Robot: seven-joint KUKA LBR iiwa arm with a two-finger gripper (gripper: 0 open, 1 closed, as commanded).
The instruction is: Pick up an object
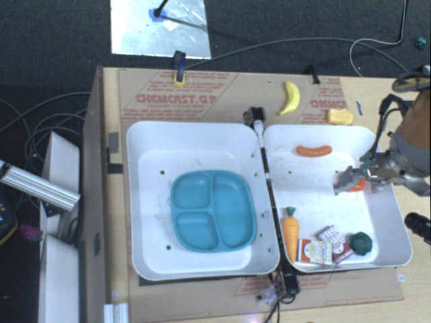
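Even, fairly bright overhead light washes the white bins (202,136) nearly featureless, with only soft, faint shadows. A foil sheet (160,19) beyond the tabletop's far edge glares. Overall slightly soft and grainy

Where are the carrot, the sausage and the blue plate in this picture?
carrot (290,231), camera view, middle of its orange body.
sausage (314,151), camera view, middle of its length.
blue plate (213,209), camera view, ridge where its compartments meet.
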